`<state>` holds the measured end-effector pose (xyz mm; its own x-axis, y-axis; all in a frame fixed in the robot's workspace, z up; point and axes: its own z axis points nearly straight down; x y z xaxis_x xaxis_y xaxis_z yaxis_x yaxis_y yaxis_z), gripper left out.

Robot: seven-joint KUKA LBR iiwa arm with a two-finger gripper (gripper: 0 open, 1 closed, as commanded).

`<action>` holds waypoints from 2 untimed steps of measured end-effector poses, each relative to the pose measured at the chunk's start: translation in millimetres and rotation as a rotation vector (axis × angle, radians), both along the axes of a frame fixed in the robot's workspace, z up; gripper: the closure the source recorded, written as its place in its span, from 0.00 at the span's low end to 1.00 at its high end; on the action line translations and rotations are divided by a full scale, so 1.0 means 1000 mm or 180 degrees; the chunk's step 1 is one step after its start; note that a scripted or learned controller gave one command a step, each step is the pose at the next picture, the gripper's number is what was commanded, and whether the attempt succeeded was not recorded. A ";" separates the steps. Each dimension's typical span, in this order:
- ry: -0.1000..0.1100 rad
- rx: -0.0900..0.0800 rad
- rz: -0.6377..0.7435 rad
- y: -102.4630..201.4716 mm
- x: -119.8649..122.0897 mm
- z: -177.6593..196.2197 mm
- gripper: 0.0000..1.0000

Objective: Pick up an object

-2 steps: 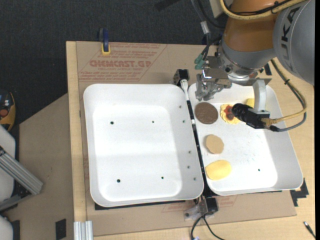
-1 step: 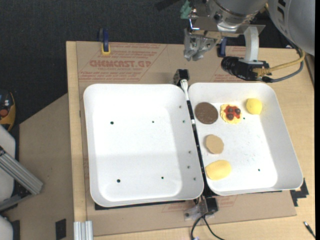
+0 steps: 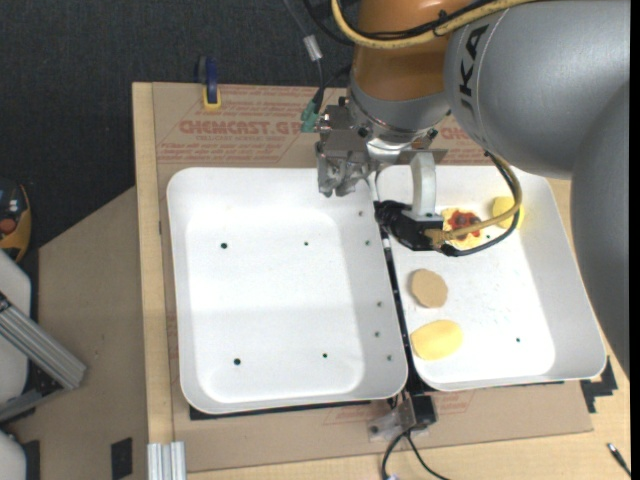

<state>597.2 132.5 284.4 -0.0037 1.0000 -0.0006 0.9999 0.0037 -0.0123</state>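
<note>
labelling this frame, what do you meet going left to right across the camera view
blue clamp on the cardboard edge → left white bin → round tan disc → small yellow piece near the right bin's far edge

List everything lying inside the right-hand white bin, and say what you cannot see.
The right bin holds a tan disc, a pale yellow piece, a red-and-yellow item and a yellow piece. The arm covers its far corner.
</note>
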 end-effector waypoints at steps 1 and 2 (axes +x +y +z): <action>-0.0015 0.0009 0.0023 0.096 -0.049 -0.020 1.00; -0.0046 0.0009 -0.0006 0.092 -0.065 0.013 1.00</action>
